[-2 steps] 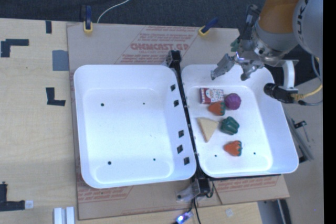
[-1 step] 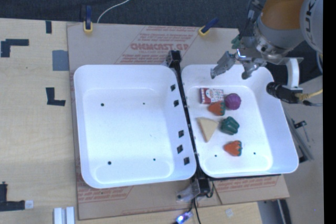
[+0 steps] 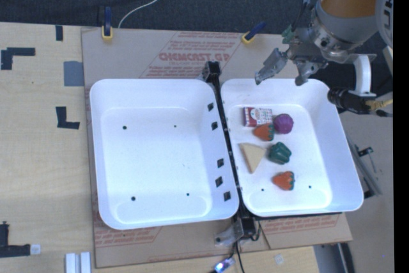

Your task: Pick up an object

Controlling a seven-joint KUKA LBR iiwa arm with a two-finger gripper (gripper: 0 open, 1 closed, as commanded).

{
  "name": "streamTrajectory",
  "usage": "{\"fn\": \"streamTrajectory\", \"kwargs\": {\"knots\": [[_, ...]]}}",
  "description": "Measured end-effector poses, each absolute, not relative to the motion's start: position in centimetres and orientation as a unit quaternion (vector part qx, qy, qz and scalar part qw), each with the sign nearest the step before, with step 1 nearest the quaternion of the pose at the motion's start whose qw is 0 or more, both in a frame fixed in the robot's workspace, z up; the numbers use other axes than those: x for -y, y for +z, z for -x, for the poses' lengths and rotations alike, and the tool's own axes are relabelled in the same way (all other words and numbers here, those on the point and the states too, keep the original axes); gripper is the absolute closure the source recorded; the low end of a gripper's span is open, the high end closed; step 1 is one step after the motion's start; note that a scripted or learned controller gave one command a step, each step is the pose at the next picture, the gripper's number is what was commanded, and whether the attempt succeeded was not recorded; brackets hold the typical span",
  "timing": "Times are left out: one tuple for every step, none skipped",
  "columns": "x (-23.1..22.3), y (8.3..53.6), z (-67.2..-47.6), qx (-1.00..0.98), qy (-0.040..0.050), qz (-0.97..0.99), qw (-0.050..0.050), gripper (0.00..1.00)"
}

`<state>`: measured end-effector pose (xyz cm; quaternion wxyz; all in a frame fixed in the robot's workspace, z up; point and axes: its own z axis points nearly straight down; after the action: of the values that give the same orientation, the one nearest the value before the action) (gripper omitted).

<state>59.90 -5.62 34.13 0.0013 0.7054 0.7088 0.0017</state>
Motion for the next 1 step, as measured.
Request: {"fn": "streamTrajectory", "kwargs": {"knots": [[7.07, 44.82, -57.53, -0.707, 0.0033, -0.707, 0.005, 0.00]]}}
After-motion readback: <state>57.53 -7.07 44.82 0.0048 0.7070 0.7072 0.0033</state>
